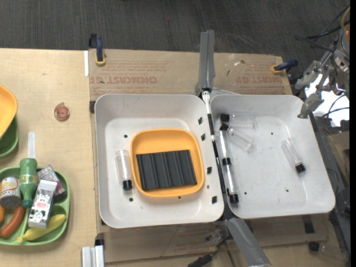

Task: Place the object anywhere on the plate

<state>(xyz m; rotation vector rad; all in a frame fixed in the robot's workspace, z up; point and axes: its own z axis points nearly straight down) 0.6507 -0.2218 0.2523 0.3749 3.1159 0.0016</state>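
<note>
Pale wood covers the bench at the far left. On it stand a yellow bowl, a small pink disc and a green divided tray with toy food, among it a green bottle.

Next comes the left white bin. Near its left wall lies a clear vial with a black cap. Its long axis runs from far to near and the cap points to the near edge. It lies just beside the orange plate, and I cannot tell whether it touches the rim.

The plate sits in the middle of this bin. On it lies the black ribbed block, flat and fully inside the rim. Its long side runs left to right, slightly tilted, and its ribs run from far to near.

In the right white bin a long thin tube with black fittings lies along the left wall. Two clear vials lie near it. Another capped vial lies further right, with its cap pointing to the near right.

The gripper is over the far right corner of this bin, well apart from the plate. Whether it is released or clenched I cannot tell, and I see nothing in it.
</note>
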